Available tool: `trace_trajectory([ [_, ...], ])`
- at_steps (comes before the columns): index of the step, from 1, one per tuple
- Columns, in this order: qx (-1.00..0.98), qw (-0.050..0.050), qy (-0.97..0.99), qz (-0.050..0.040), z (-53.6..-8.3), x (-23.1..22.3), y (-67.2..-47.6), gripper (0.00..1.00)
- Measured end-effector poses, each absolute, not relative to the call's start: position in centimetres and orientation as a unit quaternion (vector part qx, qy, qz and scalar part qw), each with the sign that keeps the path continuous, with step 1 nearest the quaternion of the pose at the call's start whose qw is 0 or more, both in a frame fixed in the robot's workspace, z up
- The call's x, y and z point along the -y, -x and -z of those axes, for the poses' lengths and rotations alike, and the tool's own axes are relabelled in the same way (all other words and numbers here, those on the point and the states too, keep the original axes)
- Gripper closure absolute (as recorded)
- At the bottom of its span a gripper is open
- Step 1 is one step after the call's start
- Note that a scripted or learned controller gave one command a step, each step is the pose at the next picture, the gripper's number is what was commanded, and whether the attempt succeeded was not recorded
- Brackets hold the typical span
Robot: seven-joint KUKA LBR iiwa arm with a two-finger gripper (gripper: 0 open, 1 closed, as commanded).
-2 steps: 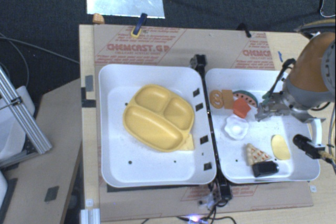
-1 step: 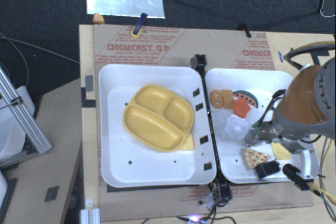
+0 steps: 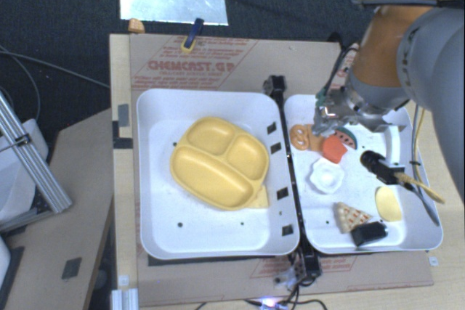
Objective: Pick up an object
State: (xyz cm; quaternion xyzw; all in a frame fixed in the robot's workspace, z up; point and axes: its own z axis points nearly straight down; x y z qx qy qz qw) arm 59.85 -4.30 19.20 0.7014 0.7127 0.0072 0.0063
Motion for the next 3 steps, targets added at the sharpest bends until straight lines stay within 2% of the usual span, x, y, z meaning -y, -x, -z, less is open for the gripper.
trace_trajectory([
  [1, -0.711, -0.003, -0.703, 0.0006, -18.4, -3.8, -50.2, 1.00],
  [2, -0.711, -0.001, -0.703, -0.0010, -18.4, -10.1, -48.6, 1.00],
  [3, -0.710, 0.000, -0.705, -0.0016, -19.5, -9.6, -48.8, 1.00],
])
